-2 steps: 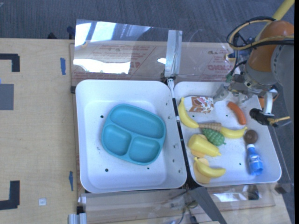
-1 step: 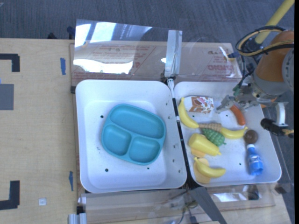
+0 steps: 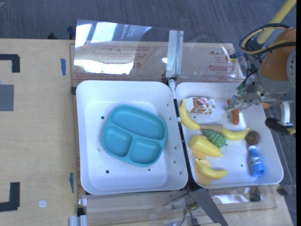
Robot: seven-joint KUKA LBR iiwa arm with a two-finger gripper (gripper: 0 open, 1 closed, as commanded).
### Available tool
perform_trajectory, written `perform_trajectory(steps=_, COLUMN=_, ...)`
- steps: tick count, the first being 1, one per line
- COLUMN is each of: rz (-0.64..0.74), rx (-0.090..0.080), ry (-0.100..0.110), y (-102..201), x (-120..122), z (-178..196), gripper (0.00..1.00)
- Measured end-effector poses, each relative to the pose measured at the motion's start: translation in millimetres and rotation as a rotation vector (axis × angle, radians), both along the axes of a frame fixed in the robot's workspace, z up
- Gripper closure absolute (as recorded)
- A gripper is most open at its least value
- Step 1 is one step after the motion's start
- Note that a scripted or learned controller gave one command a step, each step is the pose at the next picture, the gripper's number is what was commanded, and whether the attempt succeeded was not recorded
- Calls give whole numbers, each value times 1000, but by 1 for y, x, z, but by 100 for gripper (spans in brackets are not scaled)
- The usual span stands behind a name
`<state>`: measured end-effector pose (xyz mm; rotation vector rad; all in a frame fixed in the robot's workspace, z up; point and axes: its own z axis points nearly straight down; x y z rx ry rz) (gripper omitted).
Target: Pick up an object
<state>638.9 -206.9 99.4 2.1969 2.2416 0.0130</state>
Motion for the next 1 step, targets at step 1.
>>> perform_trajectory(steps=1, rz=-85, rx=-3, ry=-4, y=62, x=32, z=90, gripper=100)
